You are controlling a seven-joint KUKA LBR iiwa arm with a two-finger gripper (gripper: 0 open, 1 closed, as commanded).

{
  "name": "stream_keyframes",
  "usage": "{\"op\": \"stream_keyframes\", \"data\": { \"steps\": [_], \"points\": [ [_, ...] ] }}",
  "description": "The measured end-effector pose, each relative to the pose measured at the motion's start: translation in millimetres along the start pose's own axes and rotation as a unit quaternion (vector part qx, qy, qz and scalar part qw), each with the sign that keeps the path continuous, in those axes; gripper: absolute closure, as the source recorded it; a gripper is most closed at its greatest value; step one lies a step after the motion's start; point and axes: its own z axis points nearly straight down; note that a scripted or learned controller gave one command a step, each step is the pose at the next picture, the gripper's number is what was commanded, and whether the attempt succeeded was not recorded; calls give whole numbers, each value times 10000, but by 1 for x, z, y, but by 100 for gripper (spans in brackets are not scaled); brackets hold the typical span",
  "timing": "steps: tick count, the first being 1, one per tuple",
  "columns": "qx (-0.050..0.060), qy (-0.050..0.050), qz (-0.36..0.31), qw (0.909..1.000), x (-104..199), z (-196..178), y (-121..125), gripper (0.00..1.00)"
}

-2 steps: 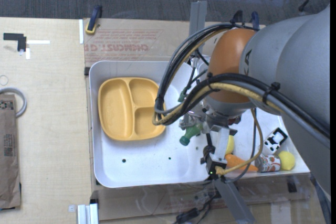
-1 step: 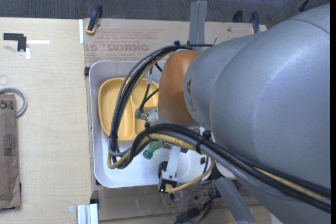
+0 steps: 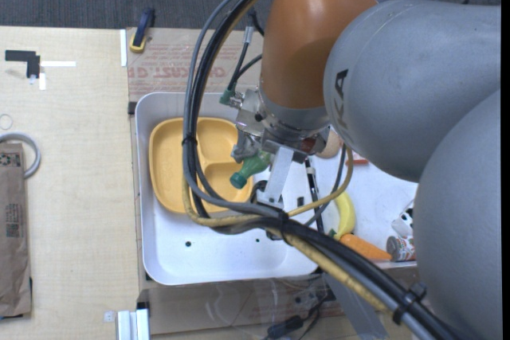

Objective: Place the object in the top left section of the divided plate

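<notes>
A yellow divided plate [image 3: 177,163] lies in the left part of the white bin [image 3: 167,259]. My gripper [image 3: 256,165] hangs over the plate's right side, near the ridge between its sections. A small green object [image 3: 249,168] with a teal end sits between the fingers, tilted down to the left, and the gripper is shut on it. One pale finger [image 3: 276,173] shows to the right of the object. The wrist and cables hide the plate's right rim.
A banana [image 3: 344,212], an orange carrot [image 3: 367,248] and a small printed container [image 3: 402,243] lie in the right bin. A blue and yellow tool [image 3: 143,29] rests on cardboard behind the bin. A brown bag [image 3: 12,227] lies at the far left.
</notes>
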Motion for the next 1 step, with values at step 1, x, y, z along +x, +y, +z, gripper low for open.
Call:
{"op": "stream_keyframes", "data": {
  "steps": [1],
  "points": [
    [37,-11,-752,9972,31,189,-41,100]
  ]
}}
